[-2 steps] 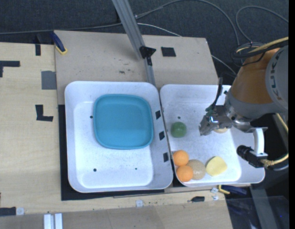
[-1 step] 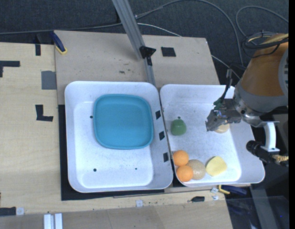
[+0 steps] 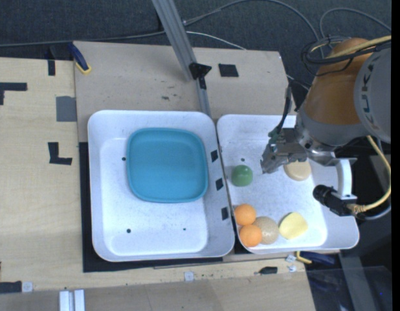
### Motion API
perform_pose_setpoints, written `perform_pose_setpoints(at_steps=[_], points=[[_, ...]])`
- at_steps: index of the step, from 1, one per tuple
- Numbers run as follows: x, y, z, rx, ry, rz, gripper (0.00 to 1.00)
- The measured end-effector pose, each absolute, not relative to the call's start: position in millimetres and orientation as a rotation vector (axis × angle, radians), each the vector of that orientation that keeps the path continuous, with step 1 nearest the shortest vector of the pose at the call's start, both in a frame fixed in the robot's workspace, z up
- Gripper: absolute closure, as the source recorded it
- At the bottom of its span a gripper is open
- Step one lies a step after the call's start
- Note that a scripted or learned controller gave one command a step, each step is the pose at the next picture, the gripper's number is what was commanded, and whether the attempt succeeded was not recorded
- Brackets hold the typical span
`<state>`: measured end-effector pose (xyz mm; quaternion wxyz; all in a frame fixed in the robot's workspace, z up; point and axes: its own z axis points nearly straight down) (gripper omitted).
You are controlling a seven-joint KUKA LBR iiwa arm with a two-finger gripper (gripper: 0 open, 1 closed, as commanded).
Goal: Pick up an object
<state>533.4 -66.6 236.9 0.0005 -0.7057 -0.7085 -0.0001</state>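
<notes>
The gripper (image 3: 270, 164) is hanging over the right bin (image 3: 252, 129) just beside the green ball (image 3: 241, 175), probably because that ball is lying apart from the other fruit-like pieces, though its grip state cannot be told.

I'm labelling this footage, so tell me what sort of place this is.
Most likely a robotics lab test bench. A robot arm with its tool hangs over two white bins holding toy-like fruit and a blue plate, with loose cables and tape marks around.
</notes>
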Motion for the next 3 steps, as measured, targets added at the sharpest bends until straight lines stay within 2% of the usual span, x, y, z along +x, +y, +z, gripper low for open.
perform_pose_setpoints(at_steps=[2,3], points=[[559.7,24.3,241.2,-2.216,-2.225,0.0,1.0],[575.2,69.5,225.9,-2.216,-2.224,0.002,1.0]])
